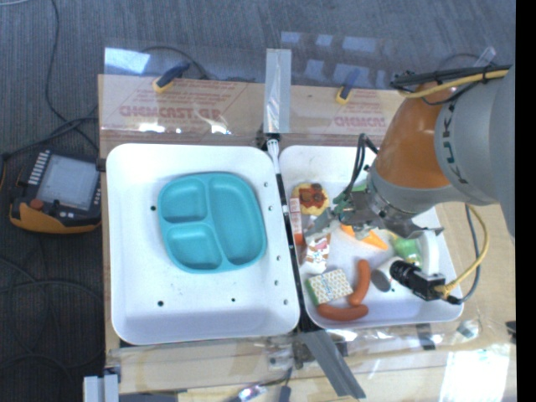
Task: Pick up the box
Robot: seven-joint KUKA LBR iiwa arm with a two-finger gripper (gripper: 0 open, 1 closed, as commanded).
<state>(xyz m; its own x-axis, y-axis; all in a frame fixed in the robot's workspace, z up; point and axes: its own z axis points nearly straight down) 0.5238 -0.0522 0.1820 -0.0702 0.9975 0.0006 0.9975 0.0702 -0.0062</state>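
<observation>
From the fixed camera above the bench, everything can be placed against the divider [285, 224] where the two white bins meet. To its left lies the left bin [134, 308], bearing a teal compartment plate [209, 221]. To its right is the right bin [435, 312], crowded with small toy food.

The box [317, 249], a small white carton with red print, lies just right of the divider, about midway along it, its long axis running roughly parallel to the divider with a slight tilt. Beyond it, further up the divider, sits a red and yellow piece [312, 198]; below it, a pale checkered block [330, 286], then two sausages [356, 296] near the bin's bottom edge.

The arm's orange-banded wrist [410, 153] hangs over the right bin's far side from the divider, and the gripper [362, 216] sits beneath it, over an orange wedge [374, 239] and green pieces. I cannot tell how its tip is set, and nothing is visibly held.

The box lies from the gripper toward the divider and slightly down the picture, near but apart. I judge the coming move a short shift toward the divider, lining up across the carton's narrow width.
</observation>
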